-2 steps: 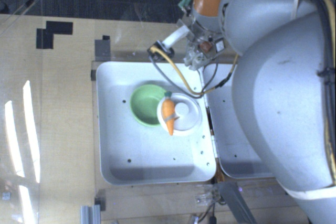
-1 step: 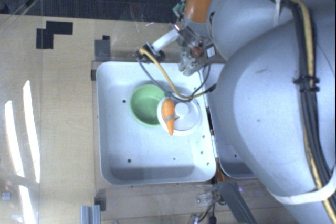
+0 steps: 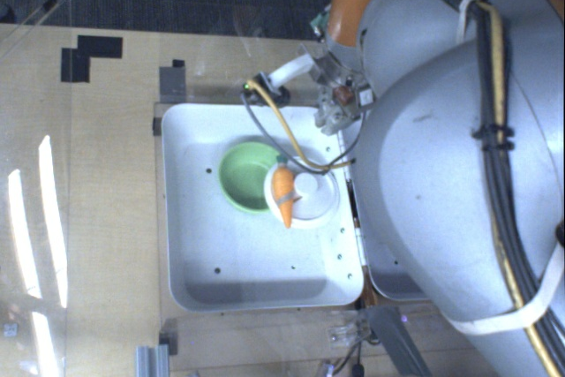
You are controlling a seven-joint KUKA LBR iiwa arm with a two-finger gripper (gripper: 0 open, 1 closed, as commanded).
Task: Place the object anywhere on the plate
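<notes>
An orange carrot-shaped object (image 3: pixel 283 193) lies on the left rim of a small white plate (image 3: pixel 314 195) in the left bin (image 3: pixel 203 269). It also touches the green bowl (image 3: pixel 245 177) beside the plate. My gripper (image 3: pixel 336 104) hangs above the bin's back right corner, well apart from the carrot, and nothing shows between its fingers. Its fingers are too small and cluttered to read.
A yellow-black cable (image 3: pixel 281 124) loops from the wrist down over the bin toward the plate. The big grey arm (image 3: pixel 459 146) covers most of the right bin. Bare bin floor lies left of and in front of the bowl.
</notes>
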